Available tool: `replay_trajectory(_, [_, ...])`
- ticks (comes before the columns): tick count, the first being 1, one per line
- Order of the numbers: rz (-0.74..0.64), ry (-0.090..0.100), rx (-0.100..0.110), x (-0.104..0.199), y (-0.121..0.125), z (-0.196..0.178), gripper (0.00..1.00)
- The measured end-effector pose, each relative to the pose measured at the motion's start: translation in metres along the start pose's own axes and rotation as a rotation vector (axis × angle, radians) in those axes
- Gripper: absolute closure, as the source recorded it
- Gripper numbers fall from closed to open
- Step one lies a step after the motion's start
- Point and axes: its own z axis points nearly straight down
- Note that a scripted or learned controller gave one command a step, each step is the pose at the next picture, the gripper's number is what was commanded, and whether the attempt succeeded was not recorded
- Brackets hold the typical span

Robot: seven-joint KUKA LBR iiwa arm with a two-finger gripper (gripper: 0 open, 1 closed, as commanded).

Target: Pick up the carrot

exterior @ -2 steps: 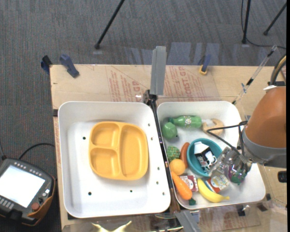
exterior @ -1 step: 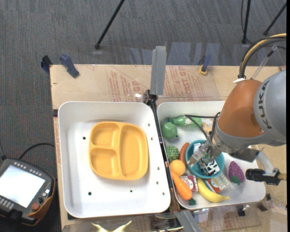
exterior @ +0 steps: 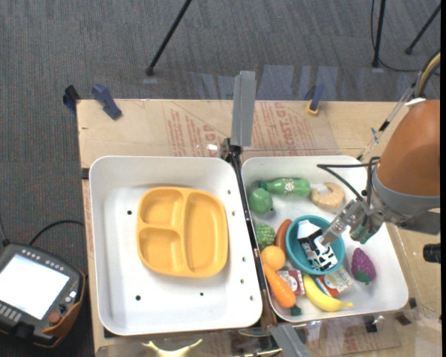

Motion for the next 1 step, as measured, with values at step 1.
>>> replay_trajectory(1, [0.165, 0.008, 0.007, 0.0133, 0.0084, 0.0433, 1.00])
